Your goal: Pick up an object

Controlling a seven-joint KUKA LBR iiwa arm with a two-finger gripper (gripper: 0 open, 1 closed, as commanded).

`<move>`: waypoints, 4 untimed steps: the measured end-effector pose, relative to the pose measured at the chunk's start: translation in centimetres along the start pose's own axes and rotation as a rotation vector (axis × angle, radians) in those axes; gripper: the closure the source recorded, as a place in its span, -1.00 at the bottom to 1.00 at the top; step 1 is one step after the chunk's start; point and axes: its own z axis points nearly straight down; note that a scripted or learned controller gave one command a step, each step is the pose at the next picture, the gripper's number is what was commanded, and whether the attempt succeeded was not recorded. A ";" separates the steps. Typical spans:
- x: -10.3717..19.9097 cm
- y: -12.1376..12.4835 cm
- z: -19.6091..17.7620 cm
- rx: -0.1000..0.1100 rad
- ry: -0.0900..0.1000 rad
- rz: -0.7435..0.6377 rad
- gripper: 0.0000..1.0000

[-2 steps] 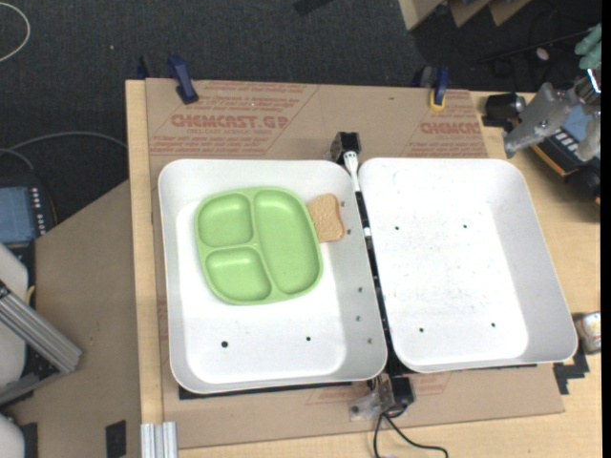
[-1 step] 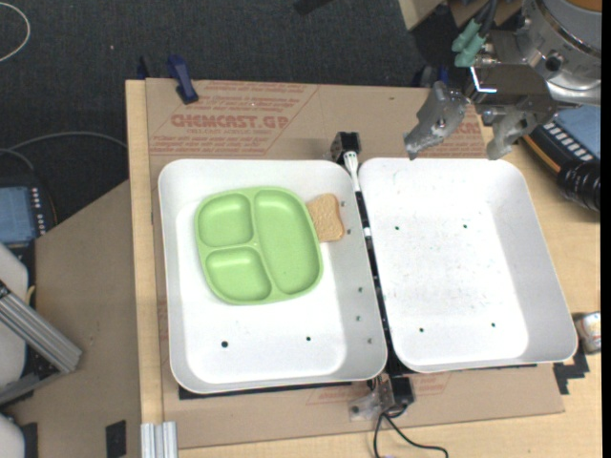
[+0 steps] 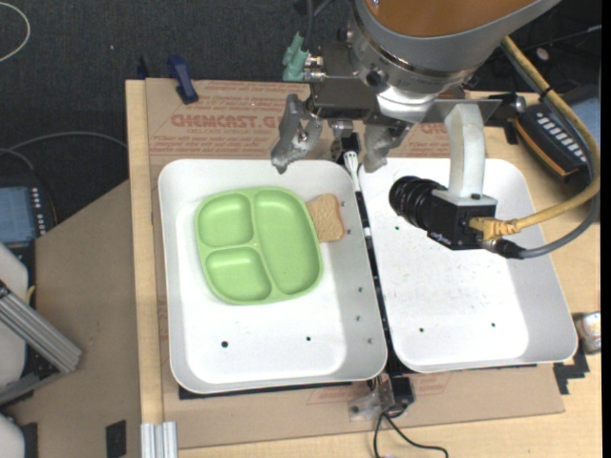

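A green divided plate (image 3: 258,244) lies in the left bin (image 3: 277,351), toward its upper middle. A tan cracker-like piece (image 3: 327,218) rests against the plate's right rim. My gripper (image 3: 329,156) hangs above the far edge of the left bin, just beyond the plate and the tan piece. Its two metal fingers (image 3: 289,147) are spread apart with nothing between them, so it is open.
The right bin (image 3: 477,322) sits beside the left one, sharing a middle rim. A black cylindrical camera (image 3: 434,213) on a white bracket hangs over the right bin's upper part, with a yellow cable running off to the right. Brown cardboard lies under both bins.
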 end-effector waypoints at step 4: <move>-8.8 0.0 8.2 0.006 -0.004 0.021 1.00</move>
